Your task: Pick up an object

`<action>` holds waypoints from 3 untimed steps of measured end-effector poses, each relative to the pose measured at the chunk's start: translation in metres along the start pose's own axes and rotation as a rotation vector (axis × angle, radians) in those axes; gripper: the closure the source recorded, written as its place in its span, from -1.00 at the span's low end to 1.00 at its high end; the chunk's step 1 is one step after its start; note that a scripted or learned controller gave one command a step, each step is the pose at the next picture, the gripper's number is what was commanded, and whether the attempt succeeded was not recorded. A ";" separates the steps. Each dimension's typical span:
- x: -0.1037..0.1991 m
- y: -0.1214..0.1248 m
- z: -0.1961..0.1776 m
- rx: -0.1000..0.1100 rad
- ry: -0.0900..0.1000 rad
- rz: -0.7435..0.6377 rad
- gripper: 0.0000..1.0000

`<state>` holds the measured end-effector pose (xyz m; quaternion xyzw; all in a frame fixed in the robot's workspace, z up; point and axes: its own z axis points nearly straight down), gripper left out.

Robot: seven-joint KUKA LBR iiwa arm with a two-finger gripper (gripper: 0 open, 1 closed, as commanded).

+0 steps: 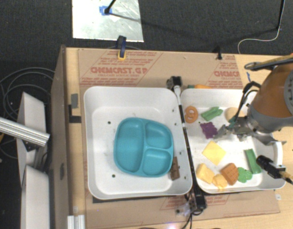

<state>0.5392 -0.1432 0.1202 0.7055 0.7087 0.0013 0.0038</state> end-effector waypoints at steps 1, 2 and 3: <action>0.030 0.047 -0.037 -0.001 0.003 -0.004 -1.00; 0.029 0.043 0.040 0.010 0.004 0.003 -1.00; 0.029 0.045 0.025 0.004 0.003 -0.001 1.00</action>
